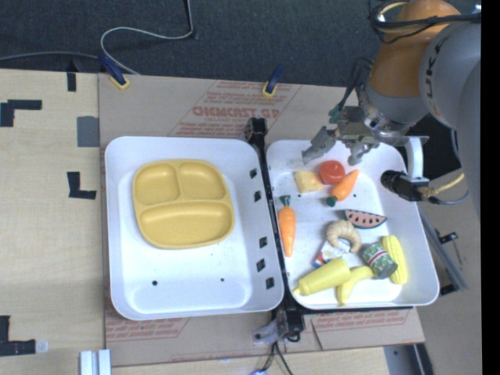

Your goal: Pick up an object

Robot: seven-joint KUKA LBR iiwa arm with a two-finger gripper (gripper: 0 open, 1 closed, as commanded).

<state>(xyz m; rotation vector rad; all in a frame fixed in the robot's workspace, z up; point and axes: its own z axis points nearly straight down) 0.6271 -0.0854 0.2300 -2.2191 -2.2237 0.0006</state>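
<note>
My gripper (338,148) hangs open over the far end of the right bin (422,287), its two fingers spread apart with nothing between them. Just below the fingers lie a red tomato (331,170), a small orange carrot (344,184) and a pale yellow wedge (307,181). Further toward the front are a larger carrot (287,230), a watermelon slice (365,219), a croissant (344,233), a yellow squeeze bottle (323,276), a corn cob (394,258) and a green can (377,258).
The left bin (125,287) holds a yellow divided plate (183,203). A black divider rail (264,201) runs between the bins. The grey arm with its orange band (406,49) reaches in from the upper right. Cables lie on the dark floor beyond the bench.
</note>
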